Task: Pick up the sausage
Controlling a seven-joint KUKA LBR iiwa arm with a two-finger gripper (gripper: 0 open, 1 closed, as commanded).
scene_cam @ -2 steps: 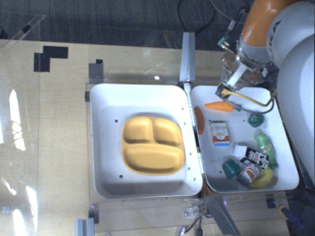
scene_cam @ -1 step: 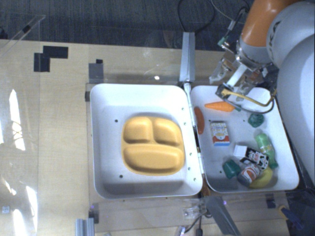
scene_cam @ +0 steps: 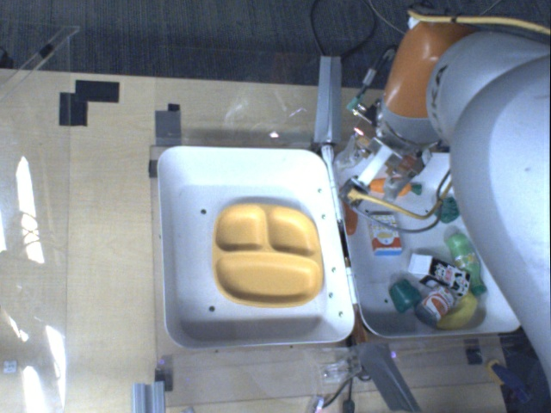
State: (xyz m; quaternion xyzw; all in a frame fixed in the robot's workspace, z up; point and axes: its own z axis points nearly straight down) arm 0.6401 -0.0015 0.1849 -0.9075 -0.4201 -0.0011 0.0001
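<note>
The sausage (scene_cam: 350, 219) looks like a short red-brown piece lying against the left wall of the right bin (scene_cam: 379, 321). My gripper (scene_cam: 381, 177) hangs low over the upper left corner of that bin, a little above and to the right of the sausage. Cables and the wrist's own parts clutter it. A small orange item shows right at the gripper, and I cannot make out what it is or whether it is held.
The left bin (scene_cam: 181, 256) holds a yellow divided plate (scene_cam: 267, 254). In the right bin lie an orange-and-white carton (scene_cam: 387, 240), a green bottle (scene_cam: 461, 249), a teal cup (scene_cam: 403, 295), a can (scene_cam: 436, 304) and a yellow fruit (scene_cam: 462, 315). The grey arm (scene_cam: 504, 170) covers the bin's right side.
</note>
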